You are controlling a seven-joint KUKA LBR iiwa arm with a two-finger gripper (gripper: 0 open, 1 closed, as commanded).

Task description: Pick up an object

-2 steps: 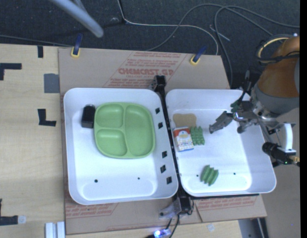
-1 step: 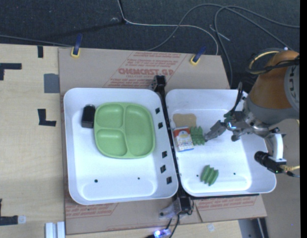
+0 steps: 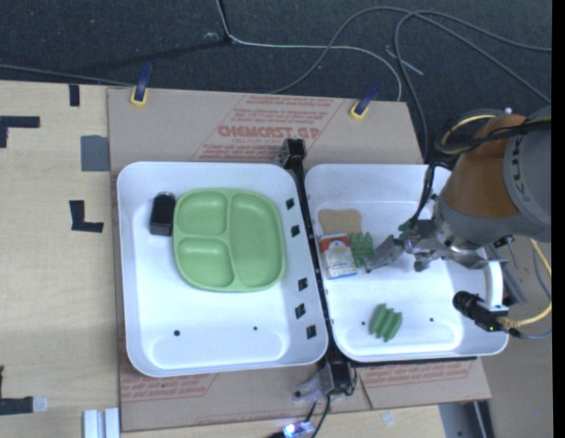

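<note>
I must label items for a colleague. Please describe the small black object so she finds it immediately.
Look in the left white bin, which holds a light green divided plastic plate. The small black block lies against the plate's upper left edge. It is the only dark, boxy item in that bin.

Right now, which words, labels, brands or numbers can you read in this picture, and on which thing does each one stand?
"CHEMCAST GP": red print on the cardboard sheet under the bins; the first word is fairly clear, the ending less sure.
Smaller red lines above and below it: too blurred to read.
Small red and white packet in the right bin: print too small to read.
</note>
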